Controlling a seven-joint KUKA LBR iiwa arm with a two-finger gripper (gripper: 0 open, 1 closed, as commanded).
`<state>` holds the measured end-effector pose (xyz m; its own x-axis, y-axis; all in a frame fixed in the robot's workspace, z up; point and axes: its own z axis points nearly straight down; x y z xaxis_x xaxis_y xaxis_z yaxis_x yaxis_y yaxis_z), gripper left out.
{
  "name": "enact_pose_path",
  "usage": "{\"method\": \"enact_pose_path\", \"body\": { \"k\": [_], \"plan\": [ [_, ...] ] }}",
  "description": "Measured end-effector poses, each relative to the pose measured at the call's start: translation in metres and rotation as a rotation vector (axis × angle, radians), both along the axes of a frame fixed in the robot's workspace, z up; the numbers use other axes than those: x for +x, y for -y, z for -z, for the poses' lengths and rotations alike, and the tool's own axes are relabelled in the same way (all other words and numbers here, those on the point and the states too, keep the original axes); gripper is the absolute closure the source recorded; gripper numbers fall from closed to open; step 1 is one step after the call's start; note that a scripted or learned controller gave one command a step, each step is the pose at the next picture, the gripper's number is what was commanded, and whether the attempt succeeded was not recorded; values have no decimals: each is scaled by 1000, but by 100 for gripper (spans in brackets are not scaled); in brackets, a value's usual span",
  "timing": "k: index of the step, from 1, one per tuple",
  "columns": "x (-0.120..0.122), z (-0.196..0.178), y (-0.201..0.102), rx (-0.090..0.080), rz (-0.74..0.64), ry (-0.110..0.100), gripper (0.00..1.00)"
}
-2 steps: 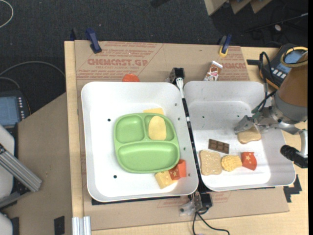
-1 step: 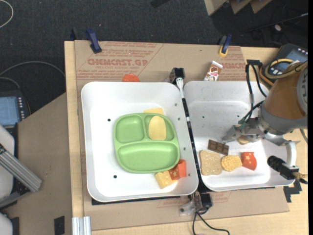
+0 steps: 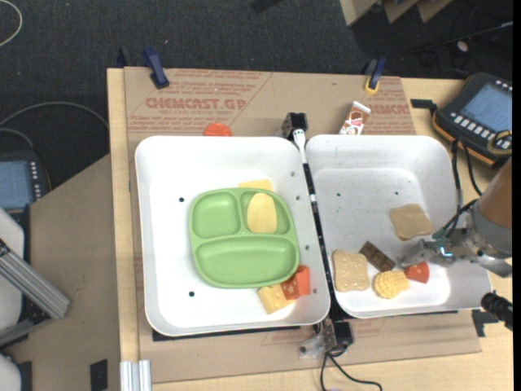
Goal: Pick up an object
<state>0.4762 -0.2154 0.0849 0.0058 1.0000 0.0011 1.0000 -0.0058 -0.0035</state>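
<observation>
While the arm reaches in from the right, its gripper (image 3: 425,257) sits low in the right bin (image 3: 383,149), w/ a red piece (image 3: 418,273) just below the tip; can't tell if the piece is gripped or just beside it. Near edge of that bin: corn-like yellow item (image 3: 390,283), tan bread slice (image 3: 351,270), brown bar (image 3: 377,256) betw. them. Farther back, a tan chunk (image 3: 409,221). Left bin (image 3: 163,157): green divided tray (image 3: 242,238) w/ a pale yellow item (image 3: 261,213) in its upper right compartment; orange block (image 3: 298,283) and yellow block (image 3: 273,298) touching the tray's near corner.
</observation>
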Motion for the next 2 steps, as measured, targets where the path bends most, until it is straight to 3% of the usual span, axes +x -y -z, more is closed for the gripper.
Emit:
{"method": "enact_pose_path", "body": {
  "k": [1,2],
  "plan": [
    [46,0,-87,1,-15,8,0],
    [97,-107,-166,1,-17,19,0]
  ]
}}
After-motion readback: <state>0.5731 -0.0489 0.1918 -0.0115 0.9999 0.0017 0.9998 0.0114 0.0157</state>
